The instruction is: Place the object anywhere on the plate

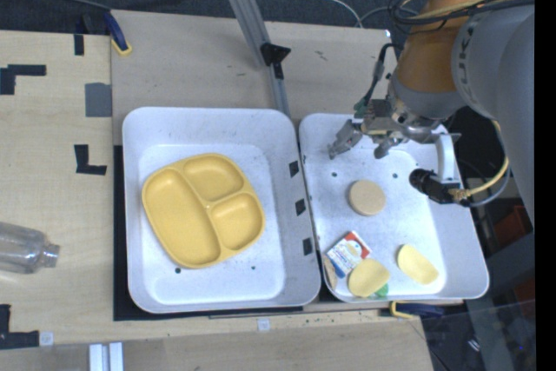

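Note:
A yellow three-compartment plate [201, 208] lies in the left bin [139, 135]. In the right bin [452, 213] sit a round tan cookie-like disc [367, 197], a small red and white packet [347, 254], and two yellow lumps [368, 277] [417, 263] near the front. My gripper [358, 143] hangs over the back part of the right bin, above and just behind the tan disc. Its two fingers [340, 142] stand apart, open, with nothing between them.
A grey metal pole [243, 0] slants over the bench behind the bins. A clear plastic bottle [24, 248] lies at the far left of the bench. Cables and a black fitting [434, 185] hang off the wrist over the right bin.

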